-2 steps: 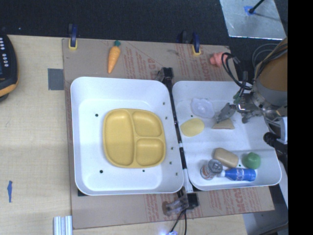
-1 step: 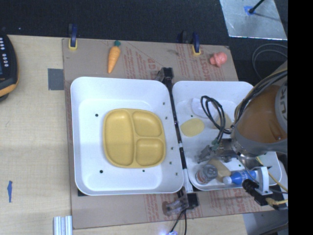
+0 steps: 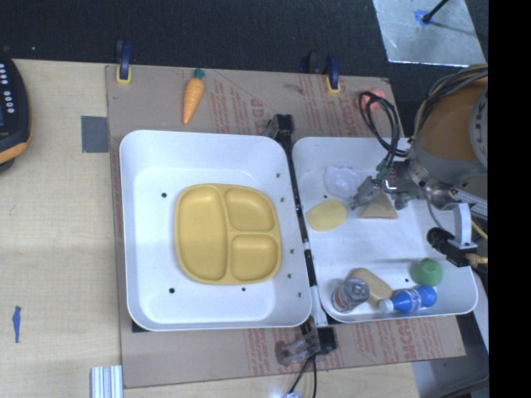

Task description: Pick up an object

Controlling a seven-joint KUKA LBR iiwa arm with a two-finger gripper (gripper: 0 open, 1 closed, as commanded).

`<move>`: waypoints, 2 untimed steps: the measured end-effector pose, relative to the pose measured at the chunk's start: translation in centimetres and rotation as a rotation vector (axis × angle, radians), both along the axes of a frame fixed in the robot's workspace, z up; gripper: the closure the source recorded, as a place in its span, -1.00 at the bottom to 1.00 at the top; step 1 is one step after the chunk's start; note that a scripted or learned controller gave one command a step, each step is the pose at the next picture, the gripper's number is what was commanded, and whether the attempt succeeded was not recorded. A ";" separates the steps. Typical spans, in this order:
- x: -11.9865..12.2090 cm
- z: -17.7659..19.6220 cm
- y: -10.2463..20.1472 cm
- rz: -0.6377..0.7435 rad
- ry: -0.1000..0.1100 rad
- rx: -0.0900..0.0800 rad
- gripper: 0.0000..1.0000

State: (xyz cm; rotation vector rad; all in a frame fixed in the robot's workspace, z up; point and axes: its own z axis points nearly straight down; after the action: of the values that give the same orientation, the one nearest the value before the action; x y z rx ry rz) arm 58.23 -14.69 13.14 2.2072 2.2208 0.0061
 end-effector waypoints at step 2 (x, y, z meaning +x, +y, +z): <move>-6.9 -4.0 -5.2 -0.006 0.024 0.009 -1.00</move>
State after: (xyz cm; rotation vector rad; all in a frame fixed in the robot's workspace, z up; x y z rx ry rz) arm 51.29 -19.91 9.10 2.2302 2.2303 -0.0102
